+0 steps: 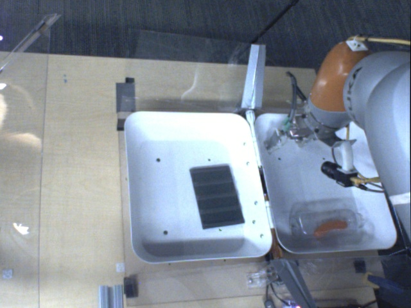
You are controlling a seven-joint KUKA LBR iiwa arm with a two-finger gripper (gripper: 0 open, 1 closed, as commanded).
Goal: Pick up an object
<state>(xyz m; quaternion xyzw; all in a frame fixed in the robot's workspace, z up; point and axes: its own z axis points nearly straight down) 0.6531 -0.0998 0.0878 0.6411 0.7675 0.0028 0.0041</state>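
On a pale wooden bench, the arm's gripper (finger state impossible to tell) hangs over the right bin's far corner, apparently approaching, its likely next move a reach toward the clear orange-tipped container lying near the bin's front.

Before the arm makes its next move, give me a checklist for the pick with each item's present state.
1. Target in view: clear container with an orange item lies in the right bin near its front: ok.
2. Gripper over the target: not ok, it is at the bin's far end.
3. Finger state: cannot tell.
4. Anything held: cannot tell.
5. Dark ridged pad lies flat in the left bin, apart from the target: ok.
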